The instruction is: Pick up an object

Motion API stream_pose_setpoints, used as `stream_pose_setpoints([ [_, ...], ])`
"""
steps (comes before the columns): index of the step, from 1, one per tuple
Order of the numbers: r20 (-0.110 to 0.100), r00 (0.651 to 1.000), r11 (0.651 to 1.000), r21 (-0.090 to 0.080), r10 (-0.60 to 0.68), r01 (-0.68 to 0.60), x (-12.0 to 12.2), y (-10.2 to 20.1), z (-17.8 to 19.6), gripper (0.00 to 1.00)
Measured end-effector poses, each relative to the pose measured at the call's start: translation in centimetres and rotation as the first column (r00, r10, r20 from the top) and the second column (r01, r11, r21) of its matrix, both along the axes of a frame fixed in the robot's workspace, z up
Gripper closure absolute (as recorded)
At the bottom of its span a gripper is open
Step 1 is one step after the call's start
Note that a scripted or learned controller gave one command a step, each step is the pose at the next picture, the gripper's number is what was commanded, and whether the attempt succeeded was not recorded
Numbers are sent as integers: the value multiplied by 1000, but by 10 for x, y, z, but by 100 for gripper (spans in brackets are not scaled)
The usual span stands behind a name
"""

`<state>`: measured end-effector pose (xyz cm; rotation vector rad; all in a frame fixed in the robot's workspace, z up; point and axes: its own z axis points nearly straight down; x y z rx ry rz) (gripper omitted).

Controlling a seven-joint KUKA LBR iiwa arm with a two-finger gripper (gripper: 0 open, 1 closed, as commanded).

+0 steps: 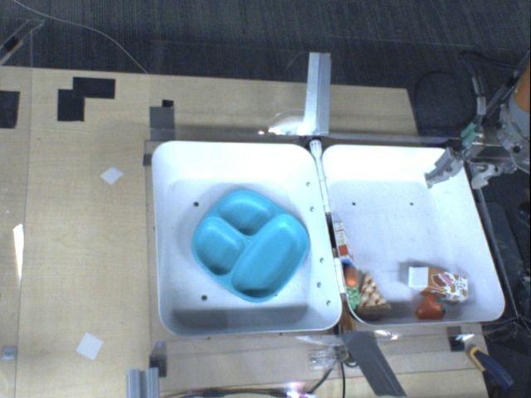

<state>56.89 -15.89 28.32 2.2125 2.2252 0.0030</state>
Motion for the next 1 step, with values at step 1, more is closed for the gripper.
stream_pose_setpoints([
  [1,-2,999,999,1,-44,44,-19,-10,-110,0],
])
